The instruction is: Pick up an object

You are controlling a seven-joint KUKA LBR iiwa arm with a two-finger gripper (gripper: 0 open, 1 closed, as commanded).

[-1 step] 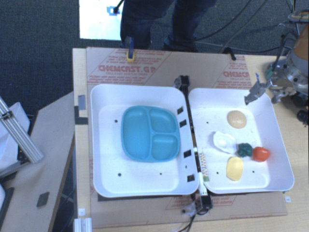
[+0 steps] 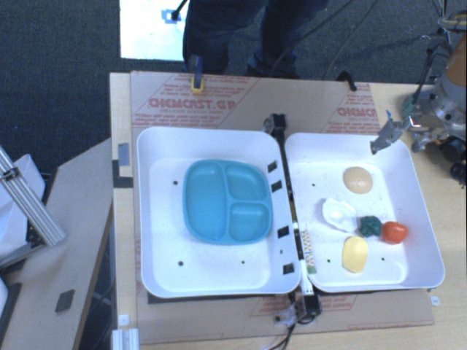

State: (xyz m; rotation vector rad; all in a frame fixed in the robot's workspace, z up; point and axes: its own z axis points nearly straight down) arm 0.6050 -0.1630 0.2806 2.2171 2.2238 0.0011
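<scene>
The gripper (image 2: 382, 138) hangs over the far edge of the right bin (image 2: 419, 195), near the table's (image 2: 241, 97) far right corner; whether its fingers are spread or closed I cannot tell. In that bin lie a tan egg-like object (image 2: 357, 180), a white piece (image 2: 338, 214), a dark green lump (image 2: 369, 226), a red-orange ball (image 2: 395, 232) and a yellow piece (image 2: 355, 254). The left bin (image 2: 157, 195) holds a blue divided plate (image 2: 227, 200).

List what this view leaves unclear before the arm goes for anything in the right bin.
- Gripper: small and blurred at the right bin's far edge; finger state unreadable.
- Arm: cut off by the frame's right edge.
- Dark green object: too small to identify; whether it touches the red object is unclear.
- White object: outline fades into the white bin floor.
</scene>
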